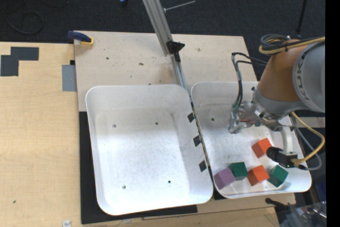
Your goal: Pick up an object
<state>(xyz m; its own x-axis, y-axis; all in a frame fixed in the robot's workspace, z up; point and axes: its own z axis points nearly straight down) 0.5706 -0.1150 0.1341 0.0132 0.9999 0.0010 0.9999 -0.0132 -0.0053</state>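
The right bin (212, 94) holds several small blocks along its near edge: a purple block (224, 177), a green block (238, 169), an orange block (258, 174), a second green block (278, 175) and another orange block (261, 147) a little farther back. My gripper (237, 124) hangs over the middle of the right bin, behind and left of the blocks. The arm's orange band (279, 77) rises to its right. No block shows between the fingers.
The left bin (101, 97) lies beside the right one, with small black clips (196, 141) along the shared rim. A slanted aluminium rail (156, 13) stands behind the bins. Cables (300, 138) trail by the arm on the right.
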